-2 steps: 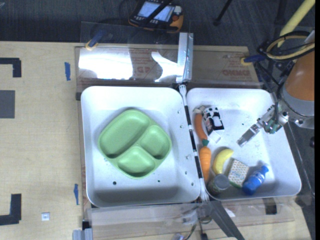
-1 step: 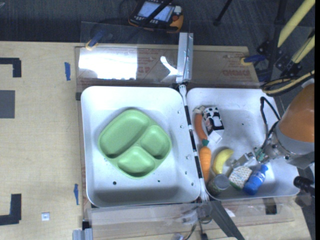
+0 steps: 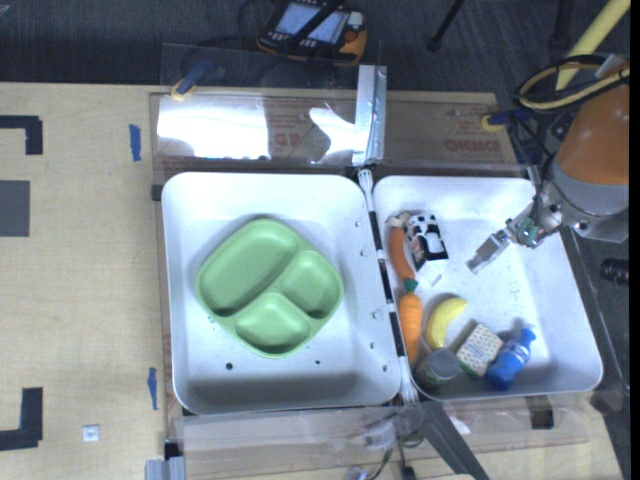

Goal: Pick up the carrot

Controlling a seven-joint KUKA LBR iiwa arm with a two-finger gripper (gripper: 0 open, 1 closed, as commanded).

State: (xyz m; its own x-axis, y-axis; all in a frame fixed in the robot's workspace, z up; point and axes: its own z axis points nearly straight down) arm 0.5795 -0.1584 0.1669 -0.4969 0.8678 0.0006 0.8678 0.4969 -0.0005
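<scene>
The carrot [image 3: 410,324] is a short orange piece with a green top, lying along the left wall of the right bin [image 3: 560,308]. My gripper [image 3: 487,252] hangs over the middle of that bin, up and to the right of the carrot and well apart from it, with nothing seen in it. The grey arm with its orange band [image 3: 595,148] comes in from the right.
A reddish-orange stick [image 3: 399,250] and a black-and-white packet [image 3: 430,240] lie just behind the carrot. A yellow lemon [image 3: 447,319], a patterned block [image 3: 478,348], a blue bottle [image 3: 510,358] and a grey can [image 3: 438,366] crowd the front. The left bin [image 3: 190,208] holds a green divided plate [image 3: 270,286].
</scene>
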